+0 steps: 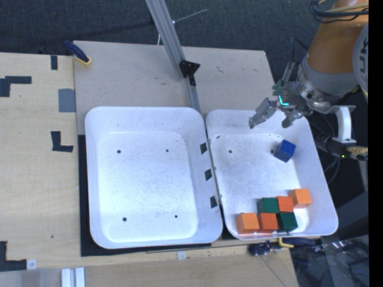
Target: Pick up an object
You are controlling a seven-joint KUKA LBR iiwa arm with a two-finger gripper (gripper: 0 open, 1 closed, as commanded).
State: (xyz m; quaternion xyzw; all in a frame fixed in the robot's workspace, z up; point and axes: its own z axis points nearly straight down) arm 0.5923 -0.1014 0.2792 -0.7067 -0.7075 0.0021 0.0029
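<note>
The gripper (274,116) hung above the far end of the right bin (320,178), its two fingers spread apart with nothing between them. A blue cube (285,150) lay just below it on the bin floor. Orange cubes (247,222) and green cubes (268,205) huddled at the near edge. The left bin (96,130) stood beside.

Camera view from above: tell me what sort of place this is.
Probably a robotics lab test bench. Two shallow white plastic bins sit side by side on a taped board, the right one holding small blue, orange and green cubes, with the grey arm's two-finger gripper above it, fingers apart.
</note>
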